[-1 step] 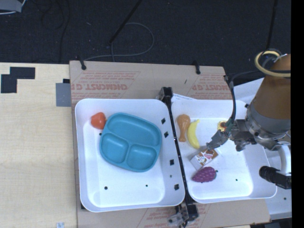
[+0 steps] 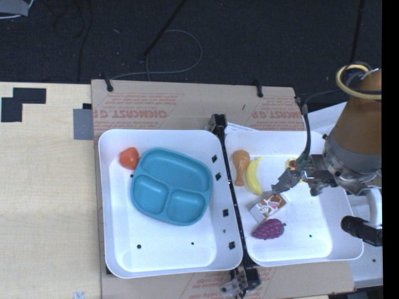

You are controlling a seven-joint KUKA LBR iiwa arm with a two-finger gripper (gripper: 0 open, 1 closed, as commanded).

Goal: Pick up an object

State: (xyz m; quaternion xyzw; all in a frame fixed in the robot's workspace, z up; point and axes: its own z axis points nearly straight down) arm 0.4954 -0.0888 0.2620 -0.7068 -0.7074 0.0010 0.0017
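We judge the small carton (image 2: 269,205) light, stiff, slick; take its 2 flat sides. Gripper (image 2: 288,180) hovers just above; its spread, cannot tell.

Four small things are lying in the right bin (image 2: 324,245). A brown toy drumstick (image 2: 240,164) is resting near the bin's left wall, lengthwise, with a yellow banana (image 2: 254,175) lying just beside it. Below them a small carton (image 2: 269,207), white with a red print, is lying tilted. A purple bunch of grapes (image 2: 269,229) is sitting just below the carton.
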